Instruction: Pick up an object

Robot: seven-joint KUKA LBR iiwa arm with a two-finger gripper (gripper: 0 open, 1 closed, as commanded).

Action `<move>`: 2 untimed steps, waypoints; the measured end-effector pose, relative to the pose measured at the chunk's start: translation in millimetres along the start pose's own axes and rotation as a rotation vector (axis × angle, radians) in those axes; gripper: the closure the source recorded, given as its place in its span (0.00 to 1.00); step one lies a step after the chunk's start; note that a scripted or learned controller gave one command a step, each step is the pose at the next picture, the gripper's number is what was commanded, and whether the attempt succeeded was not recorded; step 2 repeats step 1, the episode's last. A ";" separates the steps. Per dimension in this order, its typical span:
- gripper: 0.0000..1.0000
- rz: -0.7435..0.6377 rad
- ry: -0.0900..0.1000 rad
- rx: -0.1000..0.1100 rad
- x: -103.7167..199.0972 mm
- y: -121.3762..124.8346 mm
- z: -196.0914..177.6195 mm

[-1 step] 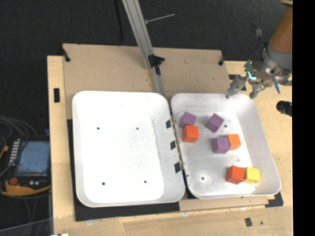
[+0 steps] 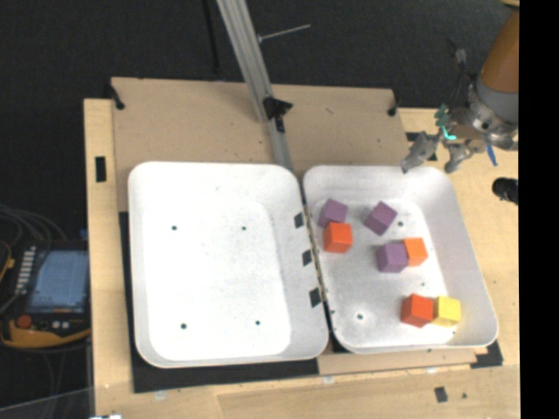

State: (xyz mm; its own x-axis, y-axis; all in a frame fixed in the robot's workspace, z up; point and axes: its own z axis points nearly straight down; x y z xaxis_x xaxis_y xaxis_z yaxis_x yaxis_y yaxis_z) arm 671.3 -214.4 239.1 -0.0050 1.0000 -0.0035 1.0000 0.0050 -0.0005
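Along the near edge of the right bin (image 2: 476, 260), toward its near right corner, finding a red cube (image 2: 419, 309) and a yellow cube (image 2: 446, 310) pressed side by side, touching. Moving farther in, near the bin's middle, seeing a middle purple cube (image 2: 392, 256) touching a right orange cube (image 2: 416, 250) on its right. Going on toward the left edge, spotting a left orange cube (image 2: 338, 236) tucked against a left purple cube (image 2: 333, 212) just behind it. Apart from both, noting a far purple cube (image 2: 382, 217) standing alone with bare floor on every side. Glancing at the left bin (image 2: 210, 260), lying alongside that left edge. Reaching the far right corner, finding the gripper (image 2: 434, 155) hovering above the rim, fingers spread wide, gripping nothing.

Judging the step in hand as choosing a target and beginning the approach. Favouring the far purple cube: being closest to the gripper and free of neighbours, leaving room for both fingers. Advising lining up the fingers across two flat opposite faces and centring over the cube before descending. Then going straight down and closing only once the fingertips are bracketing its sides. Avoiding the touching pairs, for fear of a finger landing on the neighbour or nudging both away.
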 end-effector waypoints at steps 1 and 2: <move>0.00 -0.002 0.002 0.003 5.1 3.4 60.0; 0.00 -0.002 0.002 0.003 5.1 3.4 60.0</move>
